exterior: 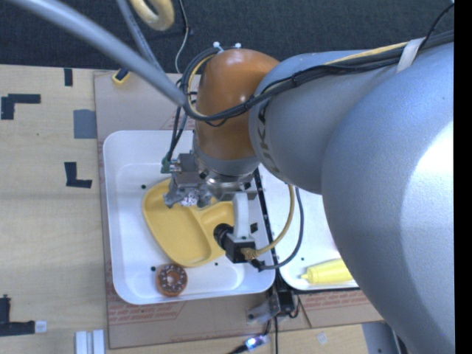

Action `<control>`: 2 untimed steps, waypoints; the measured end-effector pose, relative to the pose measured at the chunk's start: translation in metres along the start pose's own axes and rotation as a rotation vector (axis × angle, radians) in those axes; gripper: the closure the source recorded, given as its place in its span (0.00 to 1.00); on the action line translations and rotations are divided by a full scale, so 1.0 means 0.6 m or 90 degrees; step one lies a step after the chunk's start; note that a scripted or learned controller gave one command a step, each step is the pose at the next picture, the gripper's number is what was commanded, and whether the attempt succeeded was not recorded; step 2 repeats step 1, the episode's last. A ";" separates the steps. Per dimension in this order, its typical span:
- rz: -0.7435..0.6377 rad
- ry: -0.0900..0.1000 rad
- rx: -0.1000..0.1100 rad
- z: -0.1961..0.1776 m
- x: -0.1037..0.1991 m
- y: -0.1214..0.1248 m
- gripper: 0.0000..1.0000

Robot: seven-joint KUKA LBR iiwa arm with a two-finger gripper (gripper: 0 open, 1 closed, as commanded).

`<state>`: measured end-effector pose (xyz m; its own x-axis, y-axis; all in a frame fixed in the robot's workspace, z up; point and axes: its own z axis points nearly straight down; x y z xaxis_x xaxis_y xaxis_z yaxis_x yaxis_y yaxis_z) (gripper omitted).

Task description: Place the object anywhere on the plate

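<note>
I see a wooden bench (44, 220) under two white bins. The left bin (118, 198) holds a yellow plate (177, 234); the donut (171, 279) lies just off its near edge. Gripper (188, 194) over plate, state unclear. The right bin (313, 223) holds a yellow object (328, 273).

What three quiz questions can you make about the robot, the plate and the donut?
1. True or false: the donut lies on the plate.
2. The plate's colour is: A red, B yellow, C blue?
3. Fill in: the yellow bottle lies in the ____ bin.

Key:
1. False. It lies on the left bin's floor, just beside the plate's near edge.
2. B.
3. Right. The arm reaches over the plate, and its gripper is above the plate's far end.
</note>
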<state>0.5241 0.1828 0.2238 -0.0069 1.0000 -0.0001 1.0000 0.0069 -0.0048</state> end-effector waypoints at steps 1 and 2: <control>0.002 0.000 -0.001 -0.001 -0.005 0.002 0.00; 0.002 0.000 -0.001 -0.001 -0.005 0.002 0.00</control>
